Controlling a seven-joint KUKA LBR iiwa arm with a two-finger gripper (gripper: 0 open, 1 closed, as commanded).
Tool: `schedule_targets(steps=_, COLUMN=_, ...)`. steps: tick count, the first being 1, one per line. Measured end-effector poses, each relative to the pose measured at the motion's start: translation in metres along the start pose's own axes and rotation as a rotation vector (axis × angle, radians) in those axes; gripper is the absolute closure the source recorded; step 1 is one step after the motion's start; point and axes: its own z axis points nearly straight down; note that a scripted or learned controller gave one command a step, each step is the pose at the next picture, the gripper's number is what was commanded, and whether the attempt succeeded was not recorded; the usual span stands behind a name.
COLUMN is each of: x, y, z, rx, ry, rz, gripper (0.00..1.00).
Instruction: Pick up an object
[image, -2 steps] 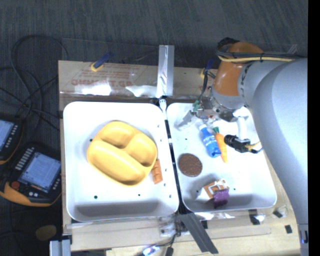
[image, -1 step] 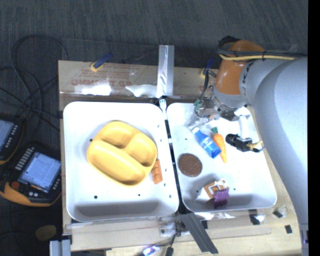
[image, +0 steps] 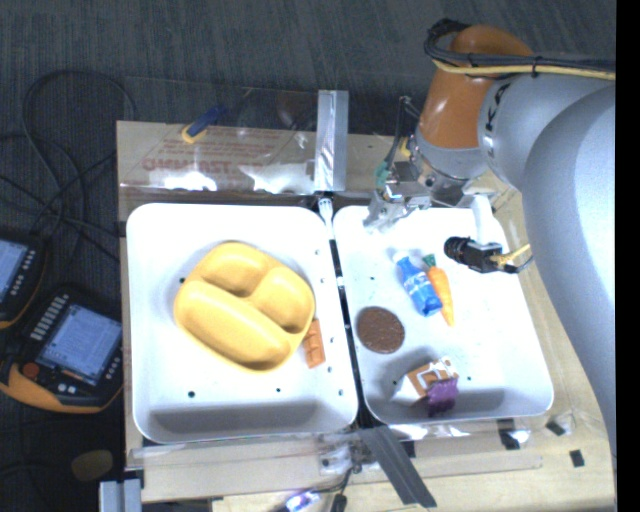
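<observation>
Four small things are seen in the right bin (image: 520, 380): a blue tube (image: 415, 284) and a carrot (image: 440, 292) touching side by side near the middle, a brown disc (image: 381, 329) nearer the divider, and a small box (image: 432, 385) by the near wall. The tool (image: 393, 207) is poised at the bin's far rim, close to the divider; whether it is spread or pressed together cannot be told.

No target is yet engaged, so the step in hand is judged to be the approach. The disc is probably best chosen, since it lies apart from its neighbours, though its flatness may call for a low, square descent. The tube and carrot, being in contact, would likely be disturbed together. The yellow lump (image: 243, 304) in the left bin (image: 160, 390) looks too broad to be spanned, and the orange piece (image: 314, 343) touching it is crowded.
</observation>
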Motion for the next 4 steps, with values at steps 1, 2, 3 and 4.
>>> schedule_targets(steps=1, x=0.0, y=0.0, z=0.0, rx=0.001, ry=0.0, rz=0.0, gripper=0.0)
schedule_targets(steps=2, x=-0.031, y=-0.098, z=-0.029, rx=0.002, ry=0.0, rz=0.132, gripper=0.0)
schedule_targets(steps=3, x=-0.056, y=-0.071, z=0.089, rx=0.002, ry=-0.001, rz=0.145, gripper=0.0)
schedule_targets(steps=4, x=-0.055, y=-0.073, z=0.085, rx=0.008, ry=0.002, rz=0.141, gripper=1.0)
